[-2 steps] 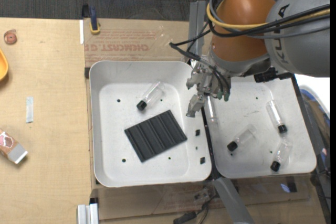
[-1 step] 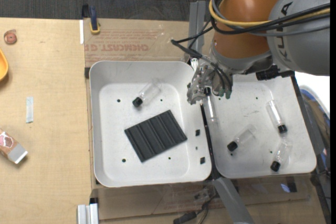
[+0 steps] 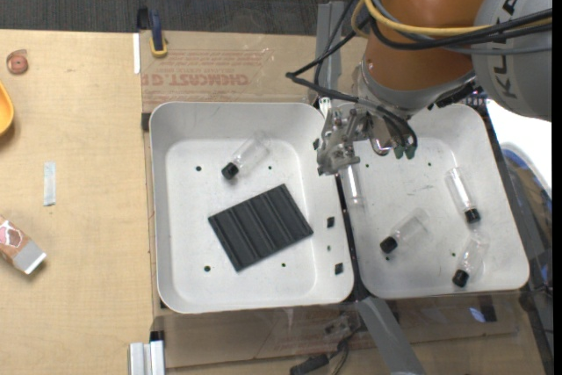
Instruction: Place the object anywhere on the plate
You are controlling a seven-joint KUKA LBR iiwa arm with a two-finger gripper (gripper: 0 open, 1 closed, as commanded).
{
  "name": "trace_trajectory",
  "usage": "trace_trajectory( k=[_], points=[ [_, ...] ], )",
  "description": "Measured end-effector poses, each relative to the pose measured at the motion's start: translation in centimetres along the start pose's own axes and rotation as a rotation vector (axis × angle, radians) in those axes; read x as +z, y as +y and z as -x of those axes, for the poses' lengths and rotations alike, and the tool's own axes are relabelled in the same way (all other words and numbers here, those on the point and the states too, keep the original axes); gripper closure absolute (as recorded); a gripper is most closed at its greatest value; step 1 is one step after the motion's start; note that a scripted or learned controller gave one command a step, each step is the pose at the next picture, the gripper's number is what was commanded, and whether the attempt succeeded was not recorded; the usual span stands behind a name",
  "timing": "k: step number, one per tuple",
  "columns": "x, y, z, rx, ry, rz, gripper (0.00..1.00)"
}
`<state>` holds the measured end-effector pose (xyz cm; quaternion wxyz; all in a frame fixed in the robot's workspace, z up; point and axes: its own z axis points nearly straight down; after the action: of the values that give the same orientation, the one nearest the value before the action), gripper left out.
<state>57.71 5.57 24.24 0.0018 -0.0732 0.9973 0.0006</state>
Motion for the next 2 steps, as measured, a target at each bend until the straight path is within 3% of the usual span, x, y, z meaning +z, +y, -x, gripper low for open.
trace_trajectory(
  k=[1,2],
  points=[
    [3.2,4.8,2.7,-0.162,0.0,0.001,1.0],
    [7.5,6.2,7.1,-0.653,-0.002,0.002,1.0]
  ],
)
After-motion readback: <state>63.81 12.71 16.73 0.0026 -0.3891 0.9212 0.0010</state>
